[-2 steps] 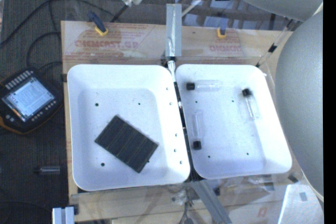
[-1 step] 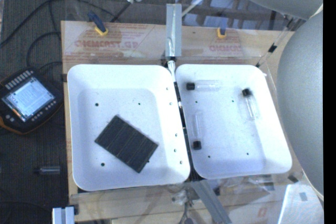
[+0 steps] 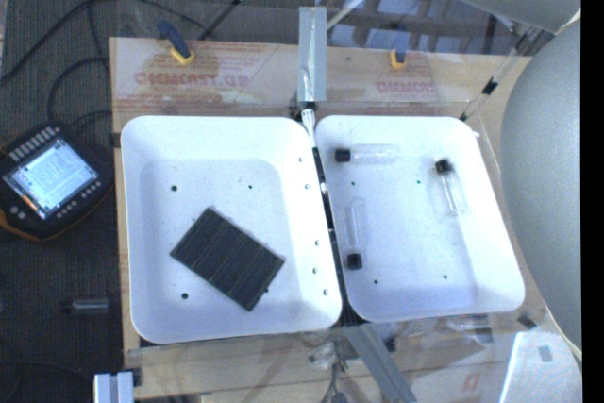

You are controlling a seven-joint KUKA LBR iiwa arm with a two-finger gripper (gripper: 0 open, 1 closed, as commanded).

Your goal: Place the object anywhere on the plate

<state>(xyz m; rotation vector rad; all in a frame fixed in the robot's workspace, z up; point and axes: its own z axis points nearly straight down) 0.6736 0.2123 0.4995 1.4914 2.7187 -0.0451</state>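
Observation:
A dark grey ribbed rectangular plate lies flat and turned at an angle in the left bin, toward its front. Three clear tubes with black caps lie in the right bin. One tube lies near the back left corner, a second tube sits at the back right, and a third tube lies along the left wall. The arm's grey body looms over the right edge and the top right, above the right bin's rim.
A teach pendant with a lit screen lies on the floor left of the bench. Cables run behind the bins. A metal bracket stands at the back between the bins, with small clamps on the backboard.

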